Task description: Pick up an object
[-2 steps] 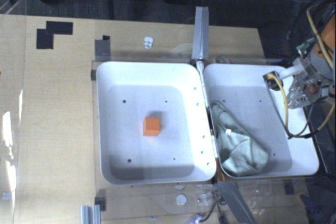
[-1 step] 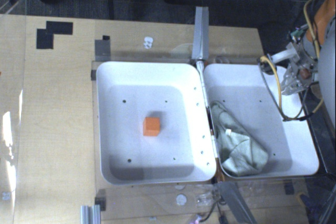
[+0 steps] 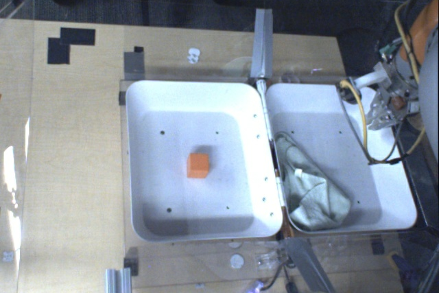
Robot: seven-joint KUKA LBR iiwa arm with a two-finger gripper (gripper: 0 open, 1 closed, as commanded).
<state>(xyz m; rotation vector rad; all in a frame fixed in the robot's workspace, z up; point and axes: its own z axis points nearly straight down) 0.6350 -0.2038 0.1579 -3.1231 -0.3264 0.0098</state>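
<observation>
Your gripper (image 3: 384, 113) hangs over the right bin's (image 3: 391, 216) far edge; grip state cannot be told. The orange cube (image 3: 198, 165) lies well left, in the left bin (image 3: 144, 216).

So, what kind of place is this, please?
Probably a robotics lab or test bench. Two white bins sit side by side on a wooden bench, holding an orange cube and a crumpled cloth, and a cabled gripper hangs at the right.
</observation>
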